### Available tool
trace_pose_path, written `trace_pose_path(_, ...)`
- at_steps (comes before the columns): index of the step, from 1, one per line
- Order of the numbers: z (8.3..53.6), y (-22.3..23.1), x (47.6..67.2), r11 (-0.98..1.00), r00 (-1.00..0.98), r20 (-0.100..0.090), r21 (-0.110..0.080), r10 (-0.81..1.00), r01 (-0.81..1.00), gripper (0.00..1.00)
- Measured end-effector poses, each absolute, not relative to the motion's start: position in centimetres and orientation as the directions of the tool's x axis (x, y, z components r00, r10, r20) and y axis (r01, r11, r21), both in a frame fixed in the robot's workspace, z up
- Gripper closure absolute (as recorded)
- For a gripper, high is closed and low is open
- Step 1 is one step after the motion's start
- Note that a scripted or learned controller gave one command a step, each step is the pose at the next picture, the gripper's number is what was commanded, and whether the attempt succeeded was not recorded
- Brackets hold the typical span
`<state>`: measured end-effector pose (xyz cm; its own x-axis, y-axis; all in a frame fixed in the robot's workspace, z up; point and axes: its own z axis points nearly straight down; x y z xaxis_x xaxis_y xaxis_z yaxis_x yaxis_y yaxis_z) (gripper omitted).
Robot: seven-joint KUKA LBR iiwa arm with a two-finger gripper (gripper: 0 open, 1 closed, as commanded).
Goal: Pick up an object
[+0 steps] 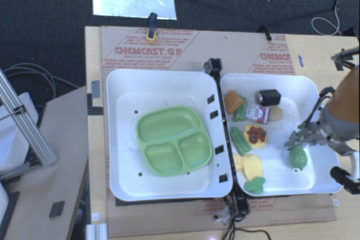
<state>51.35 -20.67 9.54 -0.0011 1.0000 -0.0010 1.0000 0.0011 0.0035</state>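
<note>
On my feed, red "CHEMCAST GP" lettering (147, 51) runs across the tabletop sheet behind the left bin (121, 84), which holds a green divided tray (173, 140). In the right bin (306, 87), my claw (296, 141) sits just above a green toy vegetable (297, 158); I cannot tell its opening.

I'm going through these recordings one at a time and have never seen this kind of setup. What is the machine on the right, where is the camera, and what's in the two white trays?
One fixed camera looks down at a slant on a bench. The robot arm enters from the right; its gripper hangs low in the right bin, just above a green toy vegetable. Nothing visibly sits between its fingers. That bin also holds small toy foods, including a black block and a yellow piece. The left bin holds a green divided plate.
</note>
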Motion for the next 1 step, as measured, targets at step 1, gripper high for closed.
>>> trace_pose_path(1,8.40,-14.57,48.64,0.006,-0.006,0.001,0.001,1.000,1.000,1.00)
